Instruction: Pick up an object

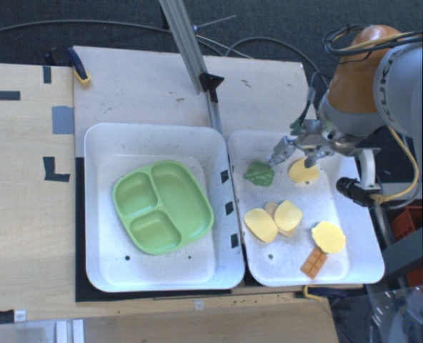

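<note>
Right now | fingers (295, 156) spread wide, gripping nothing, low in right bin (354, 266) | green leafy piece (259, 174) just left, yellow round piece (304, 171) just right | green tray (163, 206) in left bin (97, 191)

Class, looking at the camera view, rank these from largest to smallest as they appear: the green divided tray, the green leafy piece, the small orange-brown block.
1. green divided tray, by far the largest
2. green leafy piece
3. orange-brown block, only slightly smaller than the leafy piece, so that order is unsure
</note>
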You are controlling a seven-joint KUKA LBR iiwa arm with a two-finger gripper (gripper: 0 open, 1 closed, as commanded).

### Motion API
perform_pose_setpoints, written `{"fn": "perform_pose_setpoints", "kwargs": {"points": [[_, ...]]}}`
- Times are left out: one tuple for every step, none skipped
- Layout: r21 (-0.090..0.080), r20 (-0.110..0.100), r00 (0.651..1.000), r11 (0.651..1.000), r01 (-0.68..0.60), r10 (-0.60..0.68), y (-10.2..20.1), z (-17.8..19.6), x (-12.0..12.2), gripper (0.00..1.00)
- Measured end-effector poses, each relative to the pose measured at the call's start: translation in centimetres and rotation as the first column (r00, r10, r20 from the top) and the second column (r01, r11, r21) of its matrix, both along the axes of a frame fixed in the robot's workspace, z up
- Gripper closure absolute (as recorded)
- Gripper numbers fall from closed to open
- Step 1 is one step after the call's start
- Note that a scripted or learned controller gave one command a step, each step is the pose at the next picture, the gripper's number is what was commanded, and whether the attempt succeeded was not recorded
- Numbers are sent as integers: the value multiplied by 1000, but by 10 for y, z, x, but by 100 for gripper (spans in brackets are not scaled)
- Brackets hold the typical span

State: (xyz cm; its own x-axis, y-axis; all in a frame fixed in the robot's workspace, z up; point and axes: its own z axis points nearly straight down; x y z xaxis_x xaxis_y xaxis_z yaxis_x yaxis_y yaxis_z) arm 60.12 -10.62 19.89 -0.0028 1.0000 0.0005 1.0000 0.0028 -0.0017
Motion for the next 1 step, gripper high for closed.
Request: {"fn": "perform_pose_setpoints", "kwargs": {"points": [[0,0,1000,1000,0,0,0,0,0,0]]}}
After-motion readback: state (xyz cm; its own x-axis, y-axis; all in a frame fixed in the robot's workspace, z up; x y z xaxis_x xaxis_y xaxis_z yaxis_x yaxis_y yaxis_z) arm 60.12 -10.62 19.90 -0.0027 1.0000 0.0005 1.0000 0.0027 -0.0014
